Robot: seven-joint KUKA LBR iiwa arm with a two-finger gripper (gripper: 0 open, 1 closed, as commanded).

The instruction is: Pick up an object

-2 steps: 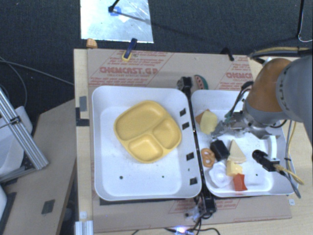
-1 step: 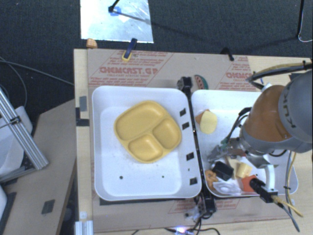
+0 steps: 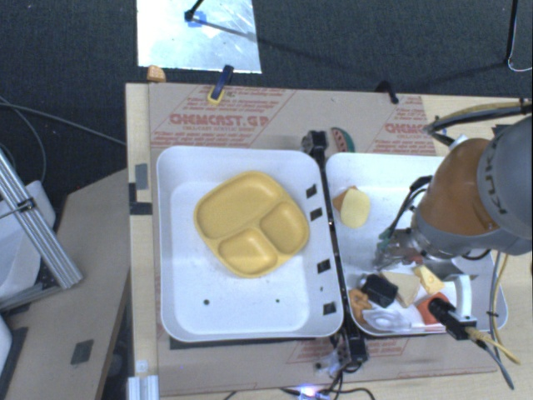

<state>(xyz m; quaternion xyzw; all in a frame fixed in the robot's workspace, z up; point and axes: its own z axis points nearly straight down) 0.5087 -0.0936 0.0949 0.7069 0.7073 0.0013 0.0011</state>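
While the arm (image 3: pixel 466 198) hangs over the right bin (image 3: pixel 391 169), the end effector (image 3: pixel 398 252) sits low above clutter (image 3: pixel 391 294); its state cannot be told. Yellow tray (image 3: pixel 250 222) lies in the left bin (image 3: pixel 179 223).

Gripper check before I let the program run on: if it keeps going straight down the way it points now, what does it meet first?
Probably the black object in the right bin, just below the gripper; depth is unclear.

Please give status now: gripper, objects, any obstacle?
Gripper low in right bin, over the clutter. Pale yellow piece apart from it, by the divider. Yellow divided tray alone in left bin. Nothing seen held.
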